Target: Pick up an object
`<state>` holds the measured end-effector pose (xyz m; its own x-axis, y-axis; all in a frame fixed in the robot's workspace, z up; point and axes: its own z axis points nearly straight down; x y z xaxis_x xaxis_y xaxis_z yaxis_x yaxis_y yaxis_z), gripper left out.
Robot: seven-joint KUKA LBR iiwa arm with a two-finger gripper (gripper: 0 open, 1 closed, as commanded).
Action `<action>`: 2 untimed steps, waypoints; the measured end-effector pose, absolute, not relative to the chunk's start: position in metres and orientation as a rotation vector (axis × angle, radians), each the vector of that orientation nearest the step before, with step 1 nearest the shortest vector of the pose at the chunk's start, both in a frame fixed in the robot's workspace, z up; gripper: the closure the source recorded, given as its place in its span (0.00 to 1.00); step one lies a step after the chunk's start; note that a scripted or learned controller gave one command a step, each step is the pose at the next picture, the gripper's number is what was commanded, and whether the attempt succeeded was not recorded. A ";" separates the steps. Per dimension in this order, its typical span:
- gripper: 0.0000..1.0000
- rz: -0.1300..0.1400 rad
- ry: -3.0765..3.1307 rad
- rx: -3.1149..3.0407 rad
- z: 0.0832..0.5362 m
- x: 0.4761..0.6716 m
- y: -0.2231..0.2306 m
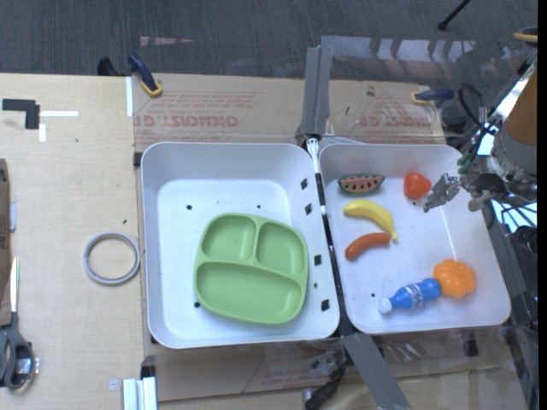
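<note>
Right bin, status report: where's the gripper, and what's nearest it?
Gripper low over right white bin, nothing seen between fingers. Round red toy fruit just beside it. Yellow banana further off.

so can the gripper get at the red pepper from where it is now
Probably yes. The gripper sits just right of the red pepper in the right bin, with bare bin floor between them; the watermelon slice lies apart, further left.

The cardboard sheet (214, 109) behind the two bins bore red printed lettering, seen upside down and mirrored, of which only a word resembling "CHEMICAL" could be made out; nothing else was legible.
</note>
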<state>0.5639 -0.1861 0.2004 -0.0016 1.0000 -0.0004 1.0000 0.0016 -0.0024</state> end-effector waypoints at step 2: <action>0.00 0.004 -2.218 -2.223 0.111 0.588 -0.104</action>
